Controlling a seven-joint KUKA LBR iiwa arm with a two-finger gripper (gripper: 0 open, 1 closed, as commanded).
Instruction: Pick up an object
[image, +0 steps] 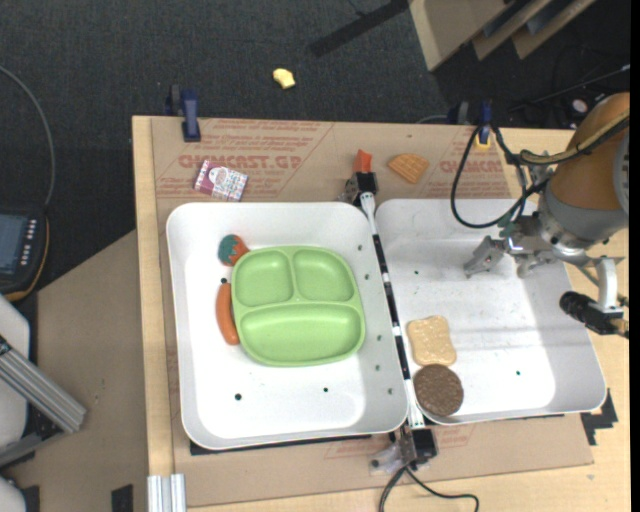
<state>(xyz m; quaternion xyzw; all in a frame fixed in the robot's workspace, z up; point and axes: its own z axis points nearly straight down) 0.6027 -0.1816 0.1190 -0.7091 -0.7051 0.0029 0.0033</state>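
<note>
Two white bins (200, 400), pincer (500, 252) over the right one, fingers spread and bare, well above cracker (432, 340).

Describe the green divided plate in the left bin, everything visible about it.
The green divided plate is a light green, smooth tray that looks like plastic, with rounded corners. Raised ridges split it into three compartments: two smaller ones along the far side and one wide one nearer the camera, all bare. It lies flat and upright in the left bin, toward its far half. An orange sausage-shaped toy lies against its left edge, and a small teal and red item sits at its far left corner.
</note>
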